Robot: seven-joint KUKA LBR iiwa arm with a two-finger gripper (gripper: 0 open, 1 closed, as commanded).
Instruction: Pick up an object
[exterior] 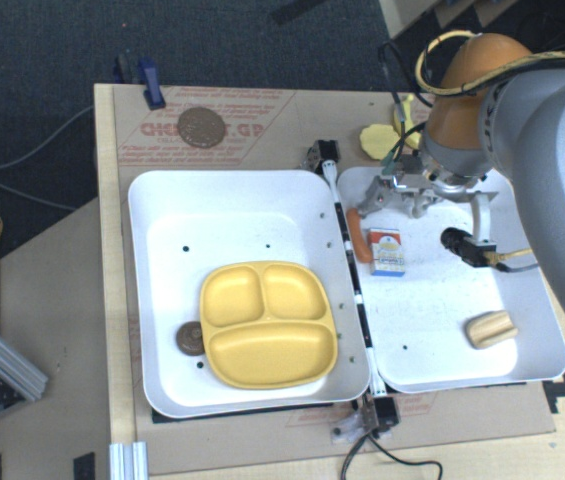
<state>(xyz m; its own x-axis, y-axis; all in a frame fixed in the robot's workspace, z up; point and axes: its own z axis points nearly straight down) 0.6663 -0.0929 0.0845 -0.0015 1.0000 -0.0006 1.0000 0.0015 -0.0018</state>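
Observation:
In the right bin (432,358) a small white, orange and blue box (388,252) lies near the left wall, with an orange stick-shaped item (359,240) beside it. A tan bread-like piece (489,328) rests at the bin's right side. My gripper (404,196) hangs over the bin's back left corner, just above and behind the box, under the orange wrist band (470,80). The left bin (162,218) holds a yellow divided plate (266,322) and a small brown disc (191,338) at the plate's left edge.
A yellow object (376,140) lies on the bench behind the right bin. A brown disc (200,126) and a blue clip (149,83) sit on the cardboard behind the left bin. A black part with a cable (464,246) hangs by the wrist over the right bin.

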